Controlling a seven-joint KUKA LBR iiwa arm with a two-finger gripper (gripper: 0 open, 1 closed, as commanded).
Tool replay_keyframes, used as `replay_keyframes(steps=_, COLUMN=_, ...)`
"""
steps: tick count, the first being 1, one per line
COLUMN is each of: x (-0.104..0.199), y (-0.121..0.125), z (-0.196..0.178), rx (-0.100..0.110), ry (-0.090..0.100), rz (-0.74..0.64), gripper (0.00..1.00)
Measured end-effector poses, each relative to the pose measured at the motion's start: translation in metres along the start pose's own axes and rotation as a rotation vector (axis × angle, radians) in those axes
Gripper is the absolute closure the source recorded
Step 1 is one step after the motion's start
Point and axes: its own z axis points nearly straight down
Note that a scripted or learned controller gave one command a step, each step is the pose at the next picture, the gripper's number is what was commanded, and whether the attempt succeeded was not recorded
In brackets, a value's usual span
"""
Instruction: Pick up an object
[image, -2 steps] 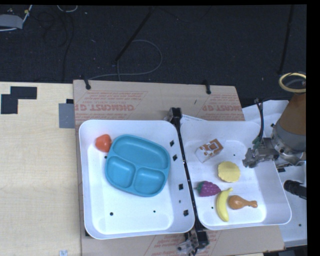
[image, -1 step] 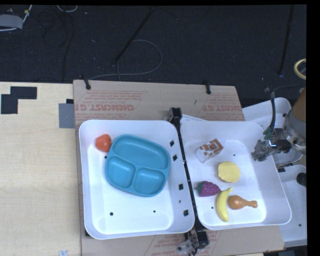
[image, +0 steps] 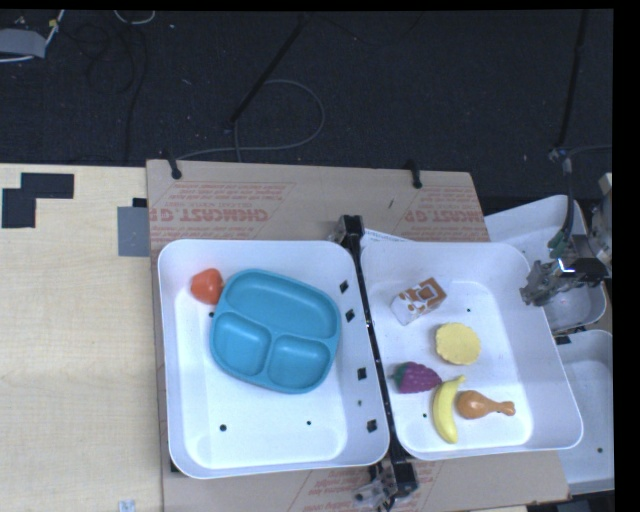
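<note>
Gripper (image: 540, 283) sits at 3 o'clock, just outside right bin (image: 540, 420) rim; fingers open or closed, cannot tell. Inside the bin, w/ free room around: snack box (image: 418, 299), yellow disc (image: 458, 344), grapes (image: 416, 377), banana (image: 446, 408) touching drumstick (image: 484, 405). Left bin (image: 250, 440): blue tray (image: 274, 330), tomato (image: 207, 286) at 10 o'clock.

- Left bin (image: 190, 440): blue divided plate (image: 273, 330) takes up the upper middle, orange-red ball (image: 207, 286) touching its upper-left edge; lower strip of floor bare.
- Right bin (image: 520, 270): carton (image: 418, 299), yellow disc (image: 457, 344), grapes (image: 416, 377), banana (image: 445, 408), drumstick (image: 484, 405) crowd centre and lower part; upper floor bare.
- Black divider clips (image: 362, 330) between the bins.
</note>
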Motion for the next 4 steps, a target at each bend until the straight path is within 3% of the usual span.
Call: replay_keyframes(steps=4, x=0.212, y=0.030, z=0.028, rx=0.003, ry=0.001, rz=-0.002, gripper=1.00)
